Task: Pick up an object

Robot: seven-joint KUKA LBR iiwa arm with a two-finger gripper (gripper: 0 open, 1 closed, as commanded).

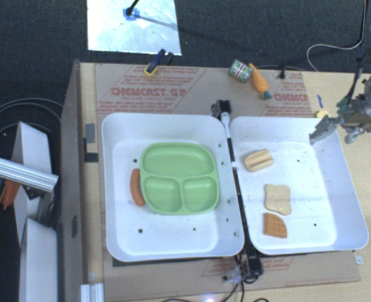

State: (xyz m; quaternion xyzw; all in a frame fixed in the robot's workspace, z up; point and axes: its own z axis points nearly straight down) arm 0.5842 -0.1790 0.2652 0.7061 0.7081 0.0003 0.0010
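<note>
Inspector: Where is the gripper (329, 128)?
Clerk: Over the right bin (346, 187) rim, grasping nothing; open or clenched, cannot tell.
Inspector: Targets?
Clerk: Bun (258, 160), bread (278, 199) and wedge (274, 225) lie apart, easing a pick.

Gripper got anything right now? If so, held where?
Nothing held: the two-finger gripper hangs bare over the right white bin's far edge, apart from the food pieces.

Green tray (179, 178) + sausage (136, 187) L bin (122, 234); bread pcs (277, 199) R bin (346, 222)
</note>
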